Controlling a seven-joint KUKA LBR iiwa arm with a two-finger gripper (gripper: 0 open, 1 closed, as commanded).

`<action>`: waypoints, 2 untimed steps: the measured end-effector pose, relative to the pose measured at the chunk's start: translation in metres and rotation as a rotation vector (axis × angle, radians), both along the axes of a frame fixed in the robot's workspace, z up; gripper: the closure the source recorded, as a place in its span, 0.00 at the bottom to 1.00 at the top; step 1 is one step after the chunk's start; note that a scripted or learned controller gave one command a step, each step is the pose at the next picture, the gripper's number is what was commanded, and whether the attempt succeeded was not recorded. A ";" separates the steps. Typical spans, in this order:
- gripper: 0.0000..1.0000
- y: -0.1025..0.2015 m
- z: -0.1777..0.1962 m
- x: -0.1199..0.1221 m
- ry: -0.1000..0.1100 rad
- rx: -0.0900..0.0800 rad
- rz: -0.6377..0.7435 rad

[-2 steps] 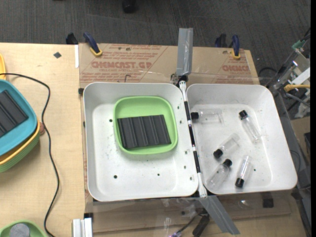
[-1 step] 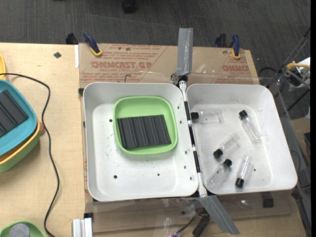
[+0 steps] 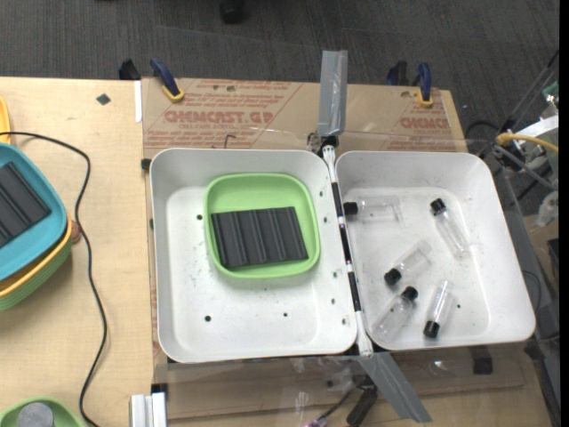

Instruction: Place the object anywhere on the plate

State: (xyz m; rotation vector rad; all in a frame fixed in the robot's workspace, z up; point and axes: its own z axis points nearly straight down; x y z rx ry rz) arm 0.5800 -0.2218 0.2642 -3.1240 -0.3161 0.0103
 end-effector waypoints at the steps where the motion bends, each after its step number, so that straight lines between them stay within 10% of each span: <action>1: 0.00 0.000 -0.003 -0.007 0.000 0.000 -0.002; 2: 0.00 0.000 -0.007 -0.002 -0.002 0.000 0.003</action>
